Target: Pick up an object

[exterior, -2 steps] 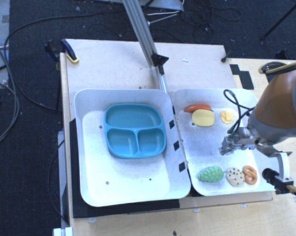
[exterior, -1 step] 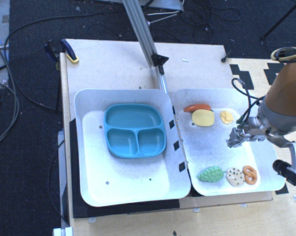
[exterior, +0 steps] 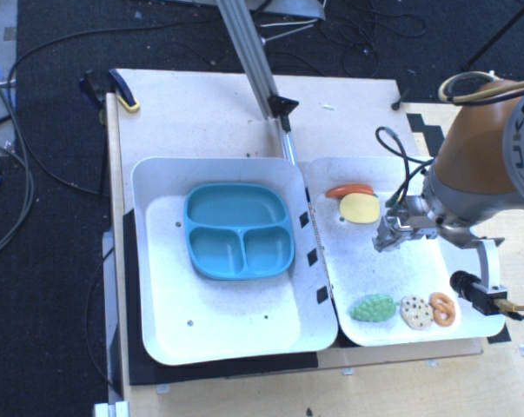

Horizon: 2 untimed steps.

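Down in the right bin [exterior: 366, 272], hand [exterior: 385, 237] beside a yellow toy [exterior: 360, 208]; finger spacing unclear.

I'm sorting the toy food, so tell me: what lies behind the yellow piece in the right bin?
An orange-red piece pokes out from behind the yellow piece, at its upper left. I can't tell whether they touch, and its covered part stays hidden, so its full shape is unclear.
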Available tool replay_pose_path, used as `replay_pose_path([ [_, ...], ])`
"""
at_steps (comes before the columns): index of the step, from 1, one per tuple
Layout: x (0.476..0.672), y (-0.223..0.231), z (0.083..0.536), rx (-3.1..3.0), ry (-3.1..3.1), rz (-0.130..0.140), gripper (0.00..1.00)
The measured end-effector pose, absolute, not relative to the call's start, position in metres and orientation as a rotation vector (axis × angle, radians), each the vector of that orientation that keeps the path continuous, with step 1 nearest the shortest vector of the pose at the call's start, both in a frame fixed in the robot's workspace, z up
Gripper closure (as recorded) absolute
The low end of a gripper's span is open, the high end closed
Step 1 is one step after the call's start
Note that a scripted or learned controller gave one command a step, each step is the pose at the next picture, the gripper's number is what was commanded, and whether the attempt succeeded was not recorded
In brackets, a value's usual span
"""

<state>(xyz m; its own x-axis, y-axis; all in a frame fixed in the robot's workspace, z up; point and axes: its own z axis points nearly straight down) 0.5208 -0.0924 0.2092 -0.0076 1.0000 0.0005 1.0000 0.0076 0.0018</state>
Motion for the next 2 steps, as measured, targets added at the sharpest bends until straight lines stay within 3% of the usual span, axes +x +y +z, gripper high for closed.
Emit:
replay_pose_path([
  [2, 0.577, -0.002, 0.204, 2.212, 2.229, 0.004, 1.0],
])
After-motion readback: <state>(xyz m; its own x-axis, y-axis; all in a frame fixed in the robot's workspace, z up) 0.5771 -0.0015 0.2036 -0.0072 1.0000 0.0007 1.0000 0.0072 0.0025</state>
